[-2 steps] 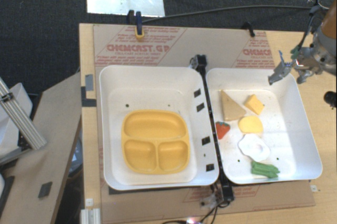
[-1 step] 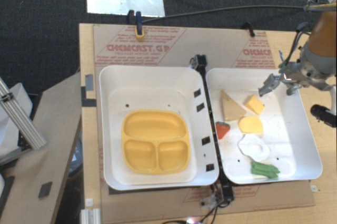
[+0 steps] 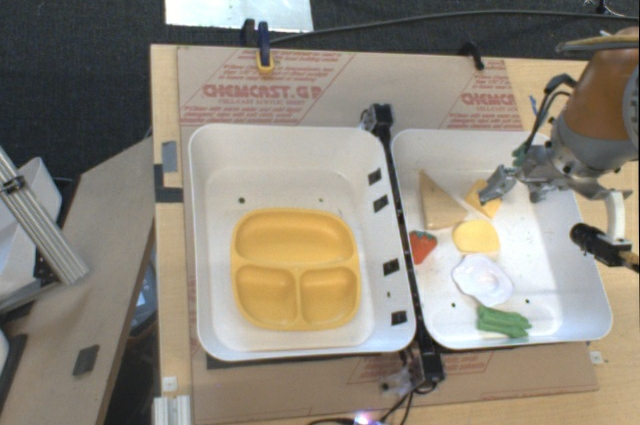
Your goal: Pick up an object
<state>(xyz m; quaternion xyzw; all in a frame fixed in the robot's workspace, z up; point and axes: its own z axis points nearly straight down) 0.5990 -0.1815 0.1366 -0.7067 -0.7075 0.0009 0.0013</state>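
Two shallow white bins side by side on the bench: left bin (image 3: pixel 215 213) bearing a yellow divided tray (image 3: pixel 296 268), right bin (image 3: pixel 570 258) bearing the loose pieces. Step in hand judged as the approach to a pick. Gripper (image 3: pixel 497 185) low over the upper part of the right bin, directly above a small yellow piece (image 3: pixel 482 206) and just beside a tan wedge (image 3: pixel 437 203). Nothing seen held; open or closed cannot be told from this angle (tip dark and small against the bin floor). Next move judged to call for a straight descent onto the small yellow piece, clear of the wedge's edge, then a firm close before lifting. Remaining pieces apparently smooth moulded toy food: yellow disc (image 3: pixel 476 236), rounded and low; white egg shape (image 3: pixel 484 281), flat with wavy outline, likely awkward to pinch; red strawberry (image 3: pixel 422 245), close against the dividing wall; green lumpy piece (image 3: pixel 502 321), near the front wall. Tray glossy, with three compartments and rounded corners.
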